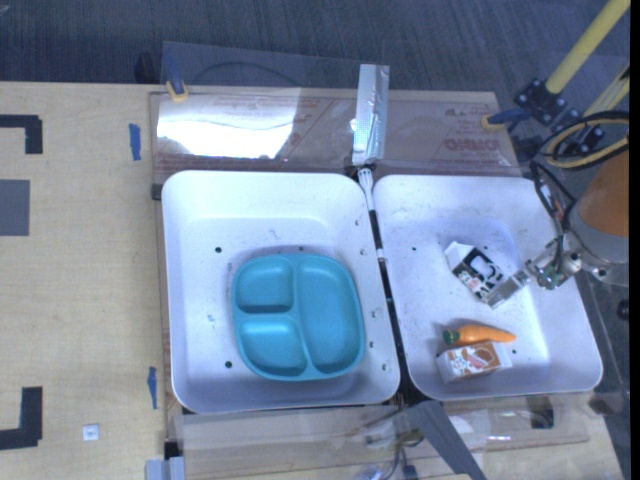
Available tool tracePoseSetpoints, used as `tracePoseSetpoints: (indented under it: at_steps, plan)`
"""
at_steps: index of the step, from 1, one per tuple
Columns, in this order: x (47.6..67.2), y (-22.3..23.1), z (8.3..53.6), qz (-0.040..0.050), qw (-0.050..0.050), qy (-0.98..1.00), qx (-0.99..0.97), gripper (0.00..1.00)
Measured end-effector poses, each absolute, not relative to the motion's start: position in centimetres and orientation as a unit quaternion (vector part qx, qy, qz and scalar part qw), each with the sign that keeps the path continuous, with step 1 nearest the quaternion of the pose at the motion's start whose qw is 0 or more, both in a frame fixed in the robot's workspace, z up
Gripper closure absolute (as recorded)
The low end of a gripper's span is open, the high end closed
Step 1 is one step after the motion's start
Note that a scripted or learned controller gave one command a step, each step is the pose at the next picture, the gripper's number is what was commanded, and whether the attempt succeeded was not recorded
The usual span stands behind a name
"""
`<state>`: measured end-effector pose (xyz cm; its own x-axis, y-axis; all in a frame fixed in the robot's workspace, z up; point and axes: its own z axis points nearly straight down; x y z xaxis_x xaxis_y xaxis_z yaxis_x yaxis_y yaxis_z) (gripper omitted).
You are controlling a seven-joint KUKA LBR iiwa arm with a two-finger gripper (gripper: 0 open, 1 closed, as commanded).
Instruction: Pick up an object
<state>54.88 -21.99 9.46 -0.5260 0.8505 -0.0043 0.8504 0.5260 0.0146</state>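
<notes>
The wooden worktop carries two shallow white bins side by side, and I use the divider between them as the landmark.

Left of the divider is the left bin. In it lies a turquoise plate with three compartments, toward the near side of the bin and close to the divider.

Right of the divider is the right bin. Near its middle lies a small white card with black print, a bit tilted. Nearer to the front wall of this bin lies an orange carrot (a toy one, it seems, with a green end pointing toward the divider). Just in front of the carrot, touching it or almost, lies a small carton with an orange-brown label.

Further right from the divider, at the right wall of the same bin, the gripper is low over the bin floor, right beside the printed card. Whether the fingers are open or closed, I cannot tell; they are small and blurred here. The arm comes in behind it from the right edge.
</notes>
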Motion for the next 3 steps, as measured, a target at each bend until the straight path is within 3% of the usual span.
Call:
tracePoseSetpoints:
  at_steps: [1,2,3]
  plan:
    - [57.2,-12.7,8.7,0.0026,0.003,0.826,0.564,0.0]
    - [57.4,-12.8,9.8,0.0032,0.006,0.825,0.565,1.0]
    - [54.4,-3.9,18.6,0.0025,0.001,0.784,0.621,1.0]
